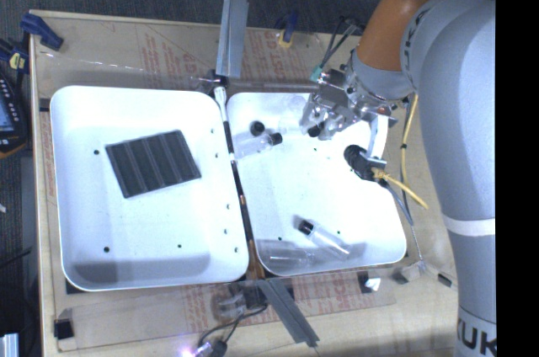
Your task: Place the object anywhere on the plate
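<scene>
A dark grey ribbed plate (153,162) lies flat in the left bin (76,246), toward its upper middle. In the right bin (383,242) a small clear bottle with a black cap (263,136) lies near the upper left corner. A second clear bottle with a black cap (321,236) lies near the front wall. My gripper (323,125) hangs low over the upper part of the right bin, to the right of the first bottle and apart from it. Nothing is visibly held in it.
A metal divider rail (233,170) runs between the two bins. A grey upright bar (232,31) stands behind their shared corner. The arm's grey body (455,119) and cables (396,178) cover the right bin's right side. A blue clamp (40,31) sits at the bench's far left.
</scene>
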You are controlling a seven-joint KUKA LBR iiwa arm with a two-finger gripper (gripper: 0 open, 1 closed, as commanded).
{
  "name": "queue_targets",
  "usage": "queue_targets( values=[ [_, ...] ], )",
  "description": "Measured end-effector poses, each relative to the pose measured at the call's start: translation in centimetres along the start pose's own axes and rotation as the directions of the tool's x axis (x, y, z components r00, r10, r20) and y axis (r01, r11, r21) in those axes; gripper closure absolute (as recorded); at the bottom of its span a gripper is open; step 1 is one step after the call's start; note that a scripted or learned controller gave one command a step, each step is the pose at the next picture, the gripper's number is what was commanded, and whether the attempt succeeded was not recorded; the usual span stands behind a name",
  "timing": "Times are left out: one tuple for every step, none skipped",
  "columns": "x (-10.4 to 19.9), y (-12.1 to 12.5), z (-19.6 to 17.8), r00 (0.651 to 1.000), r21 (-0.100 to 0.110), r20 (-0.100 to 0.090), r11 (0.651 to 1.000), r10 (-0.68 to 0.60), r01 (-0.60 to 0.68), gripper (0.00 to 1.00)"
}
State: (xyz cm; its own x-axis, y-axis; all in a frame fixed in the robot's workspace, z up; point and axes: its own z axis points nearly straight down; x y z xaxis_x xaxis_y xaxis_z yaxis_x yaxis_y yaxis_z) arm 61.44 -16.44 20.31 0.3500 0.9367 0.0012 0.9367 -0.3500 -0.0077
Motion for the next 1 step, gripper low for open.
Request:
queue_targets(
  values=[
    [8.94,0.80,1.43,1.000,0.012,0.004,1.000,-0.023,0.023,1.00]
  ],
)
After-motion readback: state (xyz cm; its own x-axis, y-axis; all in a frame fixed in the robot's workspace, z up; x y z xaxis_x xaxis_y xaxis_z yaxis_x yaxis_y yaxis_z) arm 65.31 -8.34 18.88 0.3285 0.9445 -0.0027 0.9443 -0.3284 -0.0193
